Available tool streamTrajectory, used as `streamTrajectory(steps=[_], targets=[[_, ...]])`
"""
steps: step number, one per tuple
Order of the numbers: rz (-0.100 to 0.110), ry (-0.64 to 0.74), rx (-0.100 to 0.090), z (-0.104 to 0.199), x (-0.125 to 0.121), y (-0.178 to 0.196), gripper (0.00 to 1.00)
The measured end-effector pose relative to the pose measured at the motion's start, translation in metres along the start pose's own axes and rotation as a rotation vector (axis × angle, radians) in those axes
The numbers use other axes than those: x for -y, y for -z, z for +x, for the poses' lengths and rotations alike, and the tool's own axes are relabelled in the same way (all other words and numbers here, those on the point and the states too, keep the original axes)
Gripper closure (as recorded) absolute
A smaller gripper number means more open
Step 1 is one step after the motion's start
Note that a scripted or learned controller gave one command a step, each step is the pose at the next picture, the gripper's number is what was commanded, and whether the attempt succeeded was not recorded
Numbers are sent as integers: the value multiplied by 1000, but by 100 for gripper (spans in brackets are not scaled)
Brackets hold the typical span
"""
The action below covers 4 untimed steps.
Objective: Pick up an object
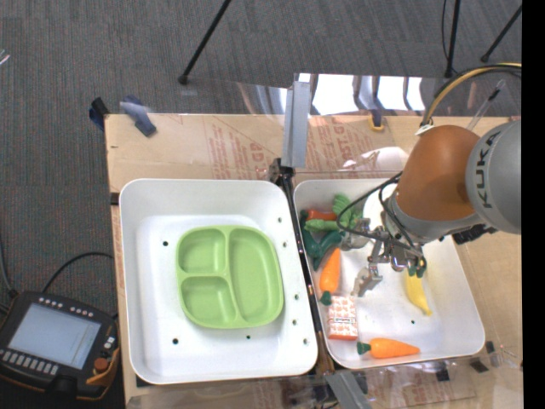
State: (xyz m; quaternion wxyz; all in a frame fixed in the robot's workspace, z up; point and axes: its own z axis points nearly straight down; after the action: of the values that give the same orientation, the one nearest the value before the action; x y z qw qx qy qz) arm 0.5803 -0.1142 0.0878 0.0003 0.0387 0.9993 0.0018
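Grey carpet floor, tripod legs

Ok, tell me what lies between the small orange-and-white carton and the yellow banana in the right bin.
In the camera view, bare white bin floor separates the small orange-and-white carton from the yellow banana; the gripper hangs just above that stretch.

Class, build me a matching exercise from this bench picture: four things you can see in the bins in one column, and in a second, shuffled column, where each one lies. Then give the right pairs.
Things
1. green divided plate
2. banana
3. small orange and white carton
4. carrot with a green top

Places
A. right bin, along its near edge
B. left bin, near its middle
C. right bin, beside the gripper on its right in the view
D. right bin, near its left wall, in front of another carrot

Pairs: 1-B, 2-C, 3-D, 4-A
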Motion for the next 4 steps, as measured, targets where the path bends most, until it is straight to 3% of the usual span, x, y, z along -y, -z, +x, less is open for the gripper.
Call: streamTrajectory(steps=[1,2,3,4], targets=[[2,-17,1,-10,-36,0,0],[4,-71,-1,16,39,0,0],[2,-66,1,15,37,10,100],[1,-65,1,15,37,10,0]])
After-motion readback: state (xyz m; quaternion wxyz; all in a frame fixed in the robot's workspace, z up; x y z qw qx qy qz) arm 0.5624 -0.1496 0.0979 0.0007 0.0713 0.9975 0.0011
